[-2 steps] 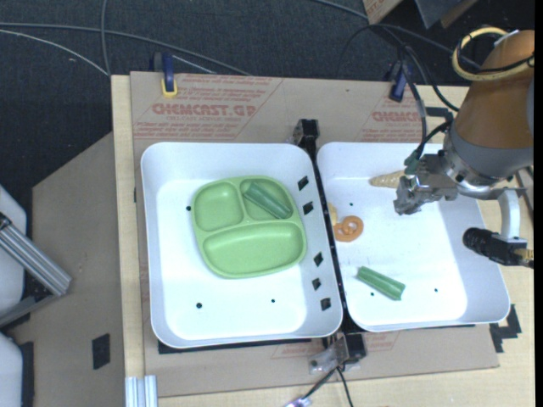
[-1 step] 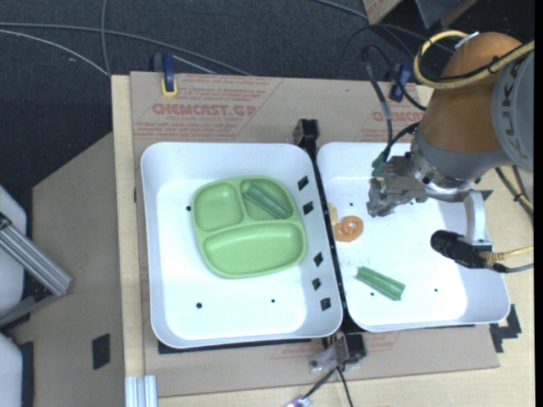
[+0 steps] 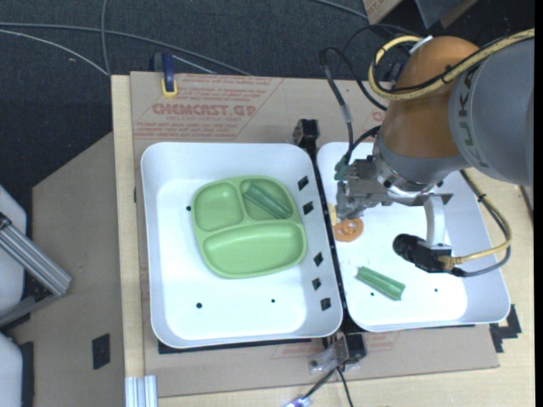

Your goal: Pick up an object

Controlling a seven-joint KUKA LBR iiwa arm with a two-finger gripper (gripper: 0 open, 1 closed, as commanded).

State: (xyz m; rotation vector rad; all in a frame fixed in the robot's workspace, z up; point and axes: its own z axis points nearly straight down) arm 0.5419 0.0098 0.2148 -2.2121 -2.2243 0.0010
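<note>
My gripper (image 3: 348, 219) hangs low over the left side of the right bin (image 3: 475, 308), right above a small orange disc-like object (image 3: 348, 230) that peeks out under it. Whether the disc sits between the fingers is hidden by the wrist. A green stick-shaped piece (image 3: 380, 282) lies on the right bin's floor, below and to the right of the gripper. In the left bin (image 3: 170, 295) rests a green divided plate (image 3: 249, 227) with a darker green piece (image 3: 269, 199) in its upper right compartment.
The arm's grey body and orange band (image 3: 433, 83) cover the upper part of the right bin. A black cable connector (image 3: 422, 253) hangs over the bin's middle. The divider between bins (image 3: 327, 236) carries black clips.
</note>
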